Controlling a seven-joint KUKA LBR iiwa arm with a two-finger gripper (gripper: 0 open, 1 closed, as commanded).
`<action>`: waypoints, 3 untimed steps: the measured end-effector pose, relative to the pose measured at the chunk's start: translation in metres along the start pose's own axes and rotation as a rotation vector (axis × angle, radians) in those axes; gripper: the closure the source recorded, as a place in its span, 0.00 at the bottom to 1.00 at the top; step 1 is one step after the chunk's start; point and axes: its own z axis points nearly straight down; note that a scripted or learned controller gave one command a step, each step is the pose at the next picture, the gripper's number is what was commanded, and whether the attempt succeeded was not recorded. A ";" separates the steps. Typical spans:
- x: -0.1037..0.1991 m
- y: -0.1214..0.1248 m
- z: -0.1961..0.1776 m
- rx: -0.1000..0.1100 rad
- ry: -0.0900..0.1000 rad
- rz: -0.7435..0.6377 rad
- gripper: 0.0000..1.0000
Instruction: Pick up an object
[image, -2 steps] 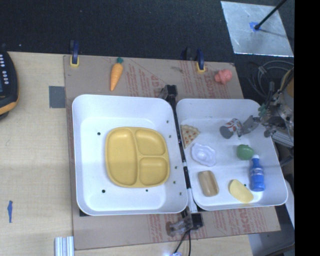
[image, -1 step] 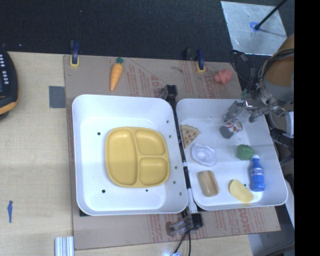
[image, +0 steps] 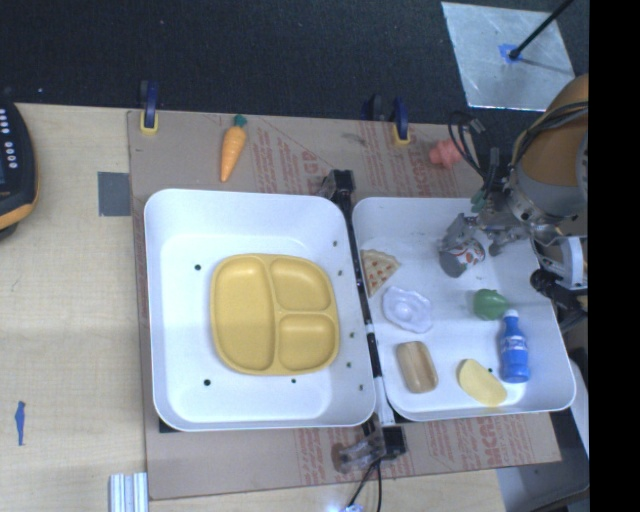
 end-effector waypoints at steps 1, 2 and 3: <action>0.024 0.019 0.037 0.000 0.000 -0.001 0.00; 0.023 0.019 0.024 0.000 -0.002 -0.003 1.00; 0.023 0.018 0.024 0.001 -0.002 -0.004 0.00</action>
